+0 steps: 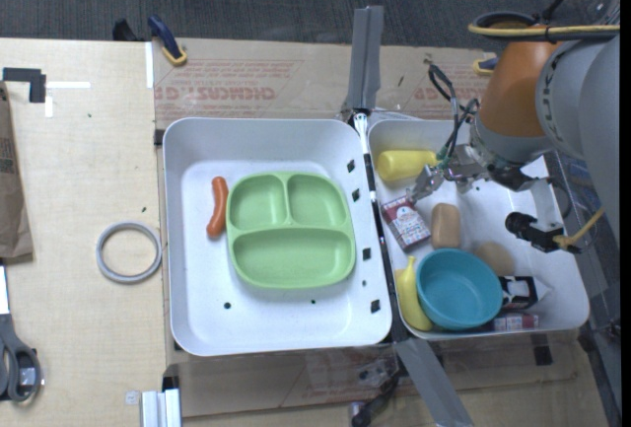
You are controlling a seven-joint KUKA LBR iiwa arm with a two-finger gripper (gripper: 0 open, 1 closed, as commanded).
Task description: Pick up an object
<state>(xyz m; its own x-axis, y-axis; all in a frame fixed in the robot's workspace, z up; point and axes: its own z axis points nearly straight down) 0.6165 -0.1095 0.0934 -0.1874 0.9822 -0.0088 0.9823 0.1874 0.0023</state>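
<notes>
My gripper [444, 177] hangs over the back of the right bin [552, 317], open, with nothing visible between its fingers. It sits just right of a yellow rounded object [402, 164] and above a tan block [446, 225]. A red-and-white packet [406, 223] lies beside the block. Nearer the front stands a blue bowl [458, 289], with a yellow banana-like piece [407, 295] against its left side. A second tan item [495, 257] and a small black-and-white thing [520, 291] lie to the bowl's right.
The left bin [187, 267] holds a green divided plate [291, 230] and an orange sausage-shaped toy [217, 206]. On the bench to the left lie a grey ring [128, 250] and scissors [15, 371]. A metal divider post [365, 60] stands between the bins.
</notes>
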